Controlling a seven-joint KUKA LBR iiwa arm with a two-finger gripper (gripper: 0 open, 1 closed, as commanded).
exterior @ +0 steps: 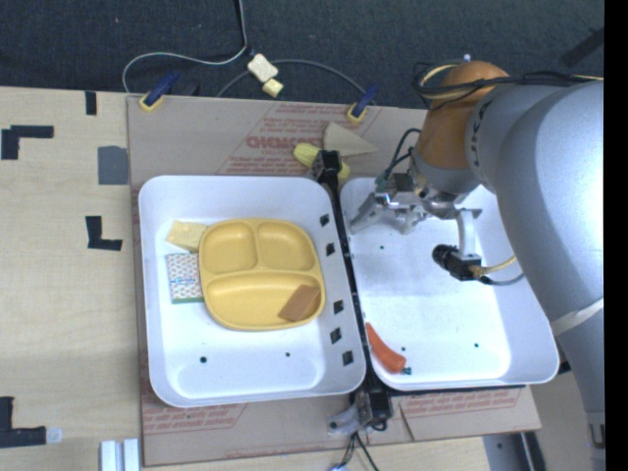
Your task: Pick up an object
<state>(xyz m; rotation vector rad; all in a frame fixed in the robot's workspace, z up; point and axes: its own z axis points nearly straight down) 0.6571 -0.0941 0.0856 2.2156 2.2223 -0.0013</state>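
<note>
In the right white bin (446,332), an orange carrot-like piece (385,350) lies by the front left corner. The left bin (245,379) holds a yellow divided plate (235,248) with a brown piece (300,303) in its front right compartment. A pale yellow wedge (184,234) and a patterned sponge (183,277) lie beside the plate's left edge. My gripper (397,207) hangs over the back left part of the right bin, well away from the carrot. I see nothing held in it.
A black clip strip (339,263) runs between the two bins. A yellow object (307,152) and a tan wedge (351,139) lie on the cardboard behind the bins. The grey arm (549,184) covers the right side. A black cable plug (457,261) hangs over the right bin.
</note>
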